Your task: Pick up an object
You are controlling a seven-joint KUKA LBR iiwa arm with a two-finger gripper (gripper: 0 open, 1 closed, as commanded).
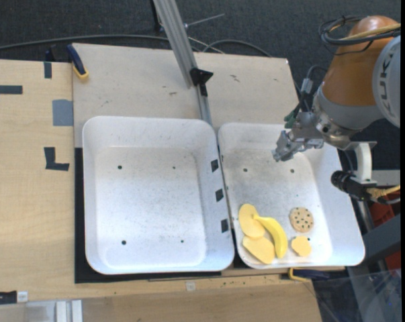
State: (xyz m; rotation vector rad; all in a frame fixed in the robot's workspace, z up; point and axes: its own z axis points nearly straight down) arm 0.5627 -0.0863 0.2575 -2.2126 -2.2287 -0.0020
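My gripper (pixel 283 151) hangs over the back half of the right bin (pixel 336 210), fingers pointing down, with nothing visible between them. Near the bin's front edge lie several yellow toy foods: a banana (pixel 275 233), a rounded yellow piece (pixel 250 221) and a flat yellow piece (pixel 259 249). A round speckled cookie (pixel 301 219) and a small yellow-orange piece (pixel 300 247) sit just right of them. The gripper is well behind all of these, apart from them.
The left bin (pixel 148 193) lies beside the right one, with a black divider strip between them. A slanted metal rail (pixel 178 39) rises behind the bins. A blue and yellow clamp (pixel 77 62) sits at the back left of the bench.
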